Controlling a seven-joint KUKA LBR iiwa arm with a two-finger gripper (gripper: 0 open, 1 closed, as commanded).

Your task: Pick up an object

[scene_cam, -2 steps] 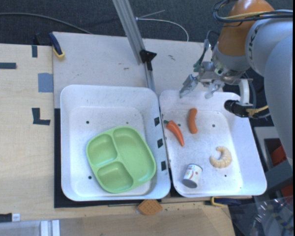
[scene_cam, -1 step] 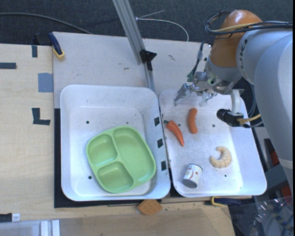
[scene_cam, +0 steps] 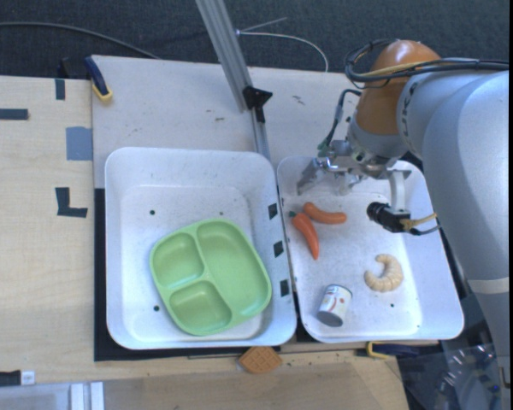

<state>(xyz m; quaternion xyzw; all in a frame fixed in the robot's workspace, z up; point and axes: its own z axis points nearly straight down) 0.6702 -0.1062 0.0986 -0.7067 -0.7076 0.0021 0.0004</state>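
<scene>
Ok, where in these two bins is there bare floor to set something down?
Left white bin: bare along its far side, beyond the green divided plastic plate. Right white bin: a bare patch between the orange carrot pieces, small tin can and beige croissant; crowded under the claw.

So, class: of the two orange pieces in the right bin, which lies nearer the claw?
The hot dog, lying crosswise above the carrot, nearer the claw.

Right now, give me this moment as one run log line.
gripper: above right bin's far edge, holding nothing | right bin: hot dog, carrot, croissant, can | left bin: green tray
</scene>
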